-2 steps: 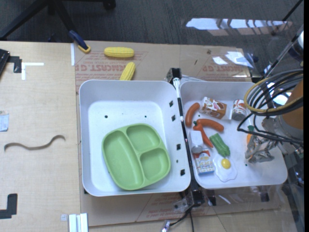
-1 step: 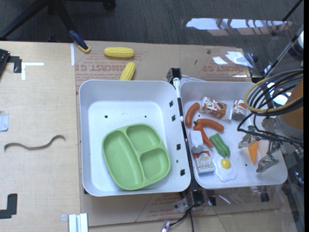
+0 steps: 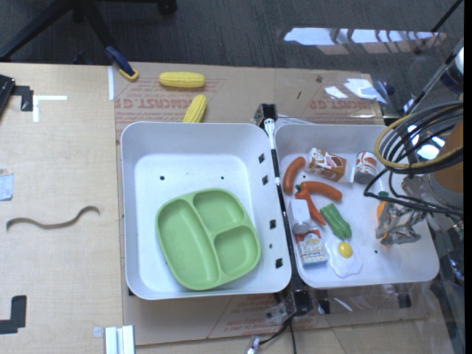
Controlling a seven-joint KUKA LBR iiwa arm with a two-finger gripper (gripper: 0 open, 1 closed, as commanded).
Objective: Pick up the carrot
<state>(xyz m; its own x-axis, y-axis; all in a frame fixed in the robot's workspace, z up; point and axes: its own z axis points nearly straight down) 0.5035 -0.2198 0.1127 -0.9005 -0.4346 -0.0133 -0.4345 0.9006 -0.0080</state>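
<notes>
My gripper [image 3: 393, 229] is low in the right bin [image 3: 413, 271], near its right wall, under a bundle of black and yellow cables. A short bright-orange piece, which I take for the carrot [image 3: 380, 212], shows against the gripper's left side. Most of it is hidden by the gripper. Whether it is gripped or only touching I cannot make out. A slim orange-red stick [image 3: 316, 211] lies further left in the same bin, beside a green pepper [image 3: 336, 220].
The right bin also holds two sausages [image 3: 318, 189], a fried egg [image 3: 344, 255], small boxes [image 3: 327, 165] and a can [image 3: 365, 167]. A green divided plate [image 3: 181, 231] fills the left bin [image 3: 140, 198]. Two corn cobs [image 3: 182, 80] lie on the bench behind.
</notes>
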